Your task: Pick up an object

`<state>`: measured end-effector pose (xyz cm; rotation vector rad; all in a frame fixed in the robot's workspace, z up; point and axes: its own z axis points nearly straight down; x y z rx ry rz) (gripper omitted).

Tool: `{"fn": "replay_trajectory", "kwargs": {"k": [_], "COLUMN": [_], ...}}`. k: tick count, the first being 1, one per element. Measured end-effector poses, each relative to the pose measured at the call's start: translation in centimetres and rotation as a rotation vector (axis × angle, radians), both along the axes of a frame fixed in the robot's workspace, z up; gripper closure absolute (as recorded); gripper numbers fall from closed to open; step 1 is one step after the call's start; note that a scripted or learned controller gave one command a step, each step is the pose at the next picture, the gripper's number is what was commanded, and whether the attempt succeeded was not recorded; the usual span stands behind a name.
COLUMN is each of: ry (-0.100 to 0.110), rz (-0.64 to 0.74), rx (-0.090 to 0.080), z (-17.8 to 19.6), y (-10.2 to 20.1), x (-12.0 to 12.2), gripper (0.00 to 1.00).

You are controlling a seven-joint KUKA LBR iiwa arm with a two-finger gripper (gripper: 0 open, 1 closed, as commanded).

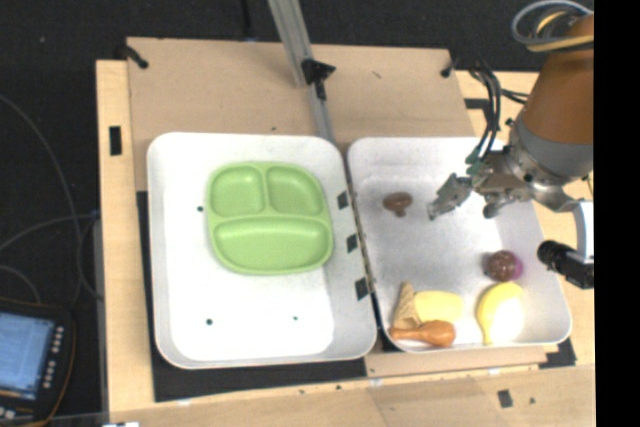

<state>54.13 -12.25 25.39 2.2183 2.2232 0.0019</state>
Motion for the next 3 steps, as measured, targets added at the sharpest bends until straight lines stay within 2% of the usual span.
{"fn": "replay_trajectory", "kwargs": {"k": [1,2,3], "ry": [-0.001,0.007,0.005], "rz": [-0.001,-0.003,-0.003], "rx": [0.000,0.000,-0.001], "z": [0.0,-6.2,-10.5], "y": [0.0,0.3,0.4], "x": [0.0,0.1,-0.1], "gripper": [0.00,0.00,0.00]}}
